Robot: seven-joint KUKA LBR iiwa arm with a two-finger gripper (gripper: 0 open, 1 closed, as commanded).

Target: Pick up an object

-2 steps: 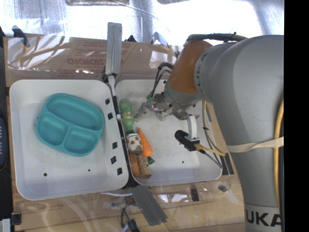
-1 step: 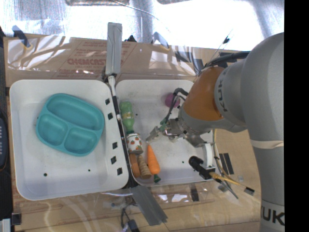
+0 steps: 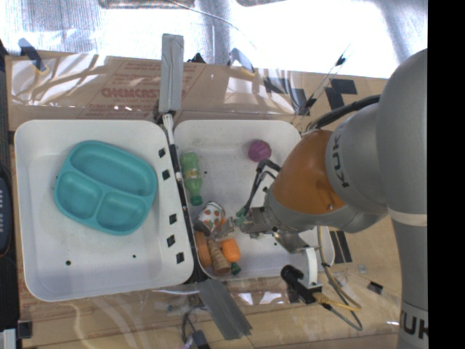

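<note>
I have the gripper [image 3: 231, 222] low over the toy pile [image 3: 218, 242] for a grab; its grip I cannot tell.

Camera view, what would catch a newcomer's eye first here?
The big grey arm with its orange band fills the right, its hand low over a cluster of small toys in the right bin. A teal tray lies in the left bin, and a purple ball sits apart.

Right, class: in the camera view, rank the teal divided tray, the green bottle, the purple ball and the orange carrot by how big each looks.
1. Teal divided tray, by far the largest.
2. Green bottle.
3. Purple ball and orange carrot look alike in size; no ranking.
</note>
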